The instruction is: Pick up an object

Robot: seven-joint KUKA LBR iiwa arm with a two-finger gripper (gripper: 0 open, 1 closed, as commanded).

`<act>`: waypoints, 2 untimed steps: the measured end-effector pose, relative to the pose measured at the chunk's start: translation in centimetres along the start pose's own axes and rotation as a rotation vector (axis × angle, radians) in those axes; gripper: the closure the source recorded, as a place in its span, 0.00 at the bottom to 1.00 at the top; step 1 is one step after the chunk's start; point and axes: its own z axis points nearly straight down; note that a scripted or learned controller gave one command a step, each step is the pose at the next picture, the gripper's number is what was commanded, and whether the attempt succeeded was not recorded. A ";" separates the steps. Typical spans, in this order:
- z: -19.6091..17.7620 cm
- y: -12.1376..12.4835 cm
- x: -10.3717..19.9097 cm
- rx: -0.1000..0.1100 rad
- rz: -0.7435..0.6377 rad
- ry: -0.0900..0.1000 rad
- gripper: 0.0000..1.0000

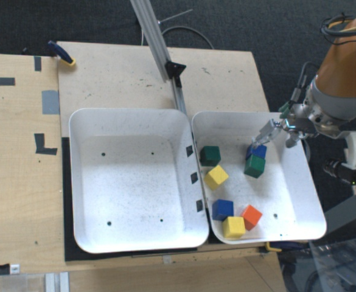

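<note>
The blue block [257,151] sat stacked on the green block [254,166] in the right-hand bin [299,181], near its far right side, with my pincer [264,136] just above it; whether I was open or closed I could not tell. A glancing approach could, I judged, have nudged the blue block off or toppled the pair. No writing was legible.

You have seven cubes in the right bin [299,181]: a dark green cube [210,156], yellow cube [216,176], blue cube [223,209], second yellow cube [233,226], orange cube [252,215], and a blue-on-green pair [255,160] far right.
</note>
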 end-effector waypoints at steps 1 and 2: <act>-0.2 0.1 0.0 -0.005 -0.001 -0.001 0.00; 6.1 -0.4 0.3 0.002 0.000 0.000 0.00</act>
